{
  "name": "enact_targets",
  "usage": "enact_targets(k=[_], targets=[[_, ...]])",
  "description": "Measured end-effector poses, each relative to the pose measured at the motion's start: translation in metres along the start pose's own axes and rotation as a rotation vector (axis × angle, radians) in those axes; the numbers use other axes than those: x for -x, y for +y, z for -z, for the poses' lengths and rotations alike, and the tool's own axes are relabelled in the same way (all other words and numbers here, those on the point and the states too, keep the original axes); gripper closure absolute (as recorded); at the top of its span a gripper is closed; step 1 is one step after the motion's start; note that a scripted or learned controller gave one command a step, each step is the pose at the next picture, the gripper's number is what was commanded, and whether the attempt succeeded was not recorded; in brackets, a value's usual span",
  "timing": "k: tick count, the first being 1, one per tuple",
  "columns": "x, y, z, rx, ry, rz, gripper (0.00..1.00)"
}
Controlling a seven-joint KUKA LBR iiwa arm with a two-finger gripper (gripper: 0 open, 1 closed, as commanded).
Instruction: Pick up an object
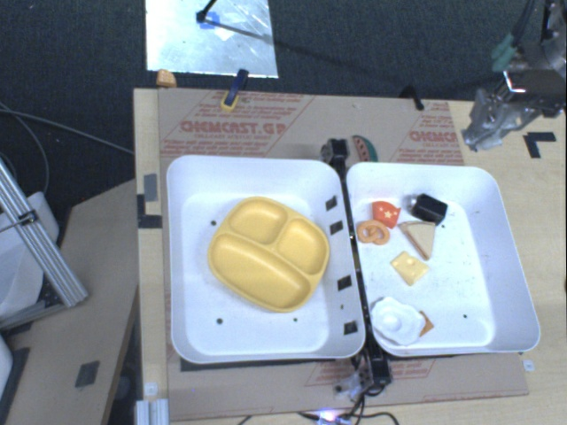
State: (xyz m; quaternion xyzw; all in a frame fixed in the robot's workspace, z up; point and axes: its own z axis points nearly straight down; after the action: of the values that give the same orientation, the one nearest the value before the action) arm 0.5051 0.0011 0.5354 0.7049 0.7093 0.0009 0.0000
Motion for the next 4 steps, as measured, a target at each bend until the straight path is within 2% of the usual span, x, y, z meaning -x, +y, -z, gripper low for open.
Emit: enact_targets(k=[1,2,3,4], targets=[[-0.064,-0.004,0.000,0.002,0.000,0.000,1.00],[-0.179,-0.019,-0.001,0.001,0.002,0.008,1.00],[-0.185,-0.017,-0.001,0.001,0.001,-0.002,1.00],[-0.157,-0.018,-0.058,-0.003,-0.002,-0.007,1.00]])
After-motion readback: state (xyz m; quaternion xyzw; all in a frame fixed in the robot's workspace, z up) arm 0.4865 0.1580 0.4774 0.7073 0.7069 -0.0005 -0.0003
